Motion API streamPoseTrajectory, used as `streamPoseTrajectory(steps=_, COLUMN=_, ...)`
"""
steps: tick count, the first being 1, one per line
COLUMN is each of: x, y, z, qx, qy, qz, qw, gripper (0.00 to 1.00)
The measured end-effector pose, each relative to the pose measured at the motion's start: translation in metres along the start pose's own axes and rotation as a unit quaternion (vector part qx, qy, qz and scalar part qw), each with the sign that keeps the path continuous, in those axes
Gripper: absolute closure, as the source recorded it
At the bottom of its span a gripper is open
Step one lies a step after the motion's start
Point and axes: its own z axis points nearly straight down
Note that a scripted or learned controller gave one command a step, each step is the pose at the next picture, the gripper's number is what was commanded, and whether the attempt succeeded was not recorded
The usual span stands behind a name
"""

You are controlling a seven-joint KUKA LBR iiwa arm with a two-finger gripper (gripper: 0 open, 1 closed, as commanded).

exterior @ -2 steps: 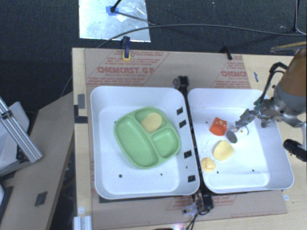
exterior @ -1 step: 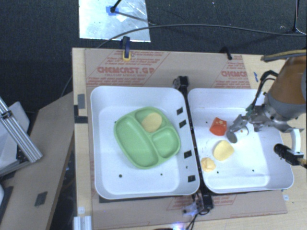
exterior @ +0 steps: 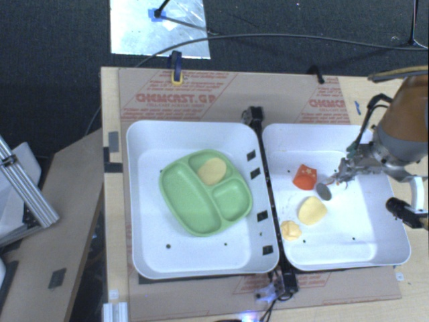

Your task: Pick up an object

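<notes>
The right bin (exterior: 365, 230) holds a small red object (exterior: 305, 177), a pale yellow lump (exterior: 312, 210), a smaller yellow piece (exterior: 291, 230) and a little grey item (exterior: 324, 192). My gripper (exterior: 340, 174) hangs low over this bin's middle. It is just right of the red object and just above the grey item. I see nothing held in it. The grey arm with its orange band (exterior: 410, 113) comes in from the right.
A green divided plate (exterior: 181, 206) lies in the left bin (exterior: 154, 250), with a pale yellow piece (exterior: 212, 171) in its upper compartment. A black divider with clips (exterior: 263, 186) runs between the bins. Bare floor shows at the right bin's front right.
</notes>
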Motion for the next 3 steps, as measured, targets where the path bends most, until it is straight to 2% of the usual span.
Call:
streamPoseTrajectory(steps=2, x=-0.003, y=0.004, z=-0.128, qx=-0.002, qy=0.0, qz=-0.002, qw=1.0, gripper=1.0)
streamPoseTrajectory(steps=3, x=-0.003, y=0.005, z=-0.139, qx=0.0, qy=0.0, qz=-0.002, qw=1.0, gripper=1.0)
